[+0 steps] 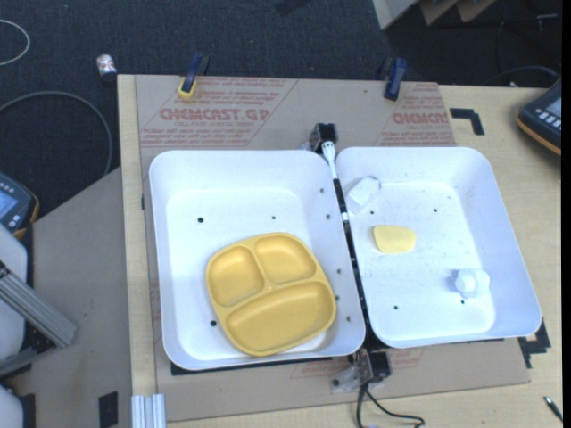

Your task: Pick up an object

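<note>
- Right bin [505, 205]: the shallow white tray on the side from which the arm reached in. It held three loose items lying well apart, so each could probably be approached without disturbing the others.
- Small white piece [467, 282]: lay near the right bin's near right corner, the item closest to the arm's side of entry and so judged the shortest reach. It stood close to the wall, which might crowd a grasp.
- Yellow oval piece [393, 239]: lay flat near the middle of the right bin's floor with bare tray all round it. Judged the clearest candidate for the pick, though its low profile could let it slip.
- White block [362, 191]: rested in the far left corner of the right bin, just beside the dark seam [344, 230] where the two trays met.
- Left bin [162, 205]: the tray farther from the arm's side, set edge to edge with the right one.
- Yellow divided plate [270, 294]: lay upright in the near half of the left bin, three compartments facing up. It was broad and shallow, so judged awkward to pinch except at the rim.
- Counter [223, 107]: a brown printed sheet carried both bins; two clamps [190, 78] at its far edge apparently kept it from shifting.
</note>
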Robot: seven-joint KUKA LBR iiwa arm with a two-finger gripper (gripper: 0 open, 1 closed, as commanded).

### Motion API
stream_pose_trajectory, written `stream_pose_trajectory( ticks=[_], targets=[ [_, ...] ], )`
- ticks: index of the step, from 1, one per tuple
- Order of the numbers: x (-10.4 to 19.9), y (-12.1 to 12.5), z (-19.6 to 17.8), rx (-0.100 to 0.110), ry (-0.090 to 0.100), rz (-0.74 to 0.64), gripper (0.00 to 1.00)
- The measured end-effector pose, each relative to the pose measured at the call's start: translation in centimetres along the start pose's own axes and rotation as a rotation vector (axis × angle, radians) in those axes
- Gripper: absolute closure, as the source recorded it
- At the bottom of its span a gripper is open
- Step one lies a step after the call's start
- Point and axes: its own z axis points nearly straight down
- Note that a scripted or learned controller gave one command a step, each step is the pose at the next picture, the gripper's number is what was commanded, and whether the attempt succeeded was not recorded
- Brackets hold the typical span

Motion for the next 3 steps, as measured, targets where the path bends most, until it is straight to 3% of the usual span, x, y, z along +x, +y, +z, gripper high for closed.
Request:
stream_pose_trajectory(
  ticks=[1,2,3],
  targets=[
    [9.8,1.0,-0.5,0.014,0.008,-0.017,1.00],
    [19.6,-0.3,-0.5,0.021,0.009,-0.018,1.00],
    [19.8,-0.7,15.3,0.039,0.005,-0.005,1.00]
  ],
)
